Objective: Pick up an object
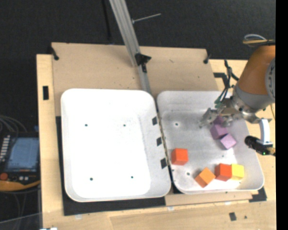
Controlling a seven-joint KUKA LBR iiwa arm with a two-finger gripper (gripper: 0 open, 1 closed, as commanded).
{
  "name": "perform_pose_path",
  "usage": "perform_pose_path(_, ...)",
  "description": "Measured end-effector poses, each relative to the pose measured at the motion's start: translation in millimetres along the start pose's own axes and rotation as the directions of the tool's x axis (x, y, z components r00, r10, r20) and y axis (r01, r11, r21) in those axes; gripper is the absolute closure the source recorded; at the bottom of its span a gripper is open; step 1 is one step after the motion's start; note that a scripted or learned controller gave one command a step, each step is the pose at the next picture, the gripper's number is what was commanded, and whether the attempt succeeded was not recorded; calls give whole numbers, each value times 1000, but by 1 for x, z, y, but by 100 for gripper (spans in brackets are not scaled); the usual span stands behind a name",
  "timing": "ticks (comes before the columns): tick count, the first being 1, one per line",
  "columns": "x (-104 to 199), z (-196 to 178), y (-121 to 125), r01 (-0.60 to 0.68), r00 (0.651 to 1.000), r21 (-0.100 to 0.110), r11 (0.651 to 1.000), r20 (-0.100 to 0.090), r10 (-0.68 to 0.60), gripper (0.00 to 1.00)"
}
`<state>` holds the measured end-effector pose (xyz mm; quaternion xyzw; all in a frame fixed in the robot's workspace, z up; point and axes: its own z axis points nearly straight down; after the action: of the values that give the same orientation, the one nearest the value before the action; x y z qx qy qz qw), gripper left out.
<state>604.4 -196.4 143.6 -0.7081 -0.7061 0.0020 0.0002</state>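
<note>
The two-finger gripper (220, 120) hangs low over the right shallow white bin (192, 104), seemingly right above two purple cubes (222, 135); whether it is open or closed cannot be told. Nearby lie an orange-red cube (180, 155), an orange cube (205, 177), a red cube (223, 171) and a yellow cube (237, 171).

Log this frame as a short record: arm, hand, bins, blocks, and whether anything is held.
arm: reaches in from the right, over the right bin
hand: low over the purple blocks, at that bin's upper right
held: cannot tell
left bin: white
purple blocks: two, touching, just below the hand
orange block: alone, near the right bin's left wall
front row: orange, red and yellow blocks side by side
</note>
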Motion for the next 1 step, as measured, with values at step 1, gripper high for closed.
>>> perform_pose_path(1, 0, -14, 2, -3, 1000, -9, 1000, 0, 3, 100)
